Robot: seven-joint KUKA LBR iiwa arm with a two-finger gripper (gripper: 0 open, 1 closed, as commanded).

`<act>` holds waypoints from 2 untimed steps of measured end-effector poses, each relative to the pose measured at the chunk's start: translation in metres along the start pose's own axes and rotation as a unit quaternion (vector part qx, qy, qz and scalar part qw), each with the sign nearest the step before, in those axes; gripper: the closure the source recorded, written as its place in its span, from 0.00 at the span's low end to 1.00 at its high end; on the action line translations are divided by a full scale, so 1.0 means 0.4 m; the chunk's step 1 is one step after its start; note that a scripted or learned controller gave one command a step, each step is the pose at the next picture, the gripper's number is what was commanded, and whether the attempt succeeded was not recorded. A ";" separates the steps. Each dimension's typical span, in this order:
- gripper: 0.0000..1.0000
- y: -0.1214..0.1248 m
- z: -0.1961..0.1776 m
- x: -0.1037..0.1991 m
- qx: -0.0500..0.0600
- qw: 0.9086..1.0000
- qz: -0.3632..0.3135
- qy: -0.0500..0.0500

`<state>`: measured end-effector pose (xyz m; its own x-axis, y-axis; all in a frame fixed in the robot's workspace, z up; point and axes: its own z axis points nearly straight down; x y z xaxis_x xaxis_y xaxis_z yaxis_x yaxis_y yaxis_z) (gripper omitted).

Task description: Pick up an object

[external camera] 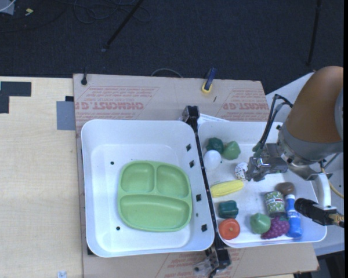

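Two bins: left bin holds one green divided plate; right bin holds the rest.
Right bin, counted: one white egg, one corn cob, one tomato, one grape bunch, one can, one blue bottle.
Gripper: above the right bin near a small spotted ball; finger spread cannot be told.

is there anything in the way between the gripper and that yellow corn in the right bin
Nothing visible blocks it. The gripper hangs over the right bin, just up and right of the yellow corn. A small white patterned ball sits beside the gripper, above the corn, close enough to get bumped.
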<state>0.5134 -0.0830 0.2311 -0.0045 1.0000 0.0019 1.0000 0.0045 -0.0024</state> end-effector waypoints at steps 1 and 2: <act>1.00 0.078 0.013 0.126 0.000 1.000 0.000 0.000; 1.00 0.150 0.008 0.230 0.000 1.000 0.001 0.000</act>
<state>0.5729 0.0092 0.2281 -0.0031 1.0000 0.0010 1.0000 0.0031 -0.0023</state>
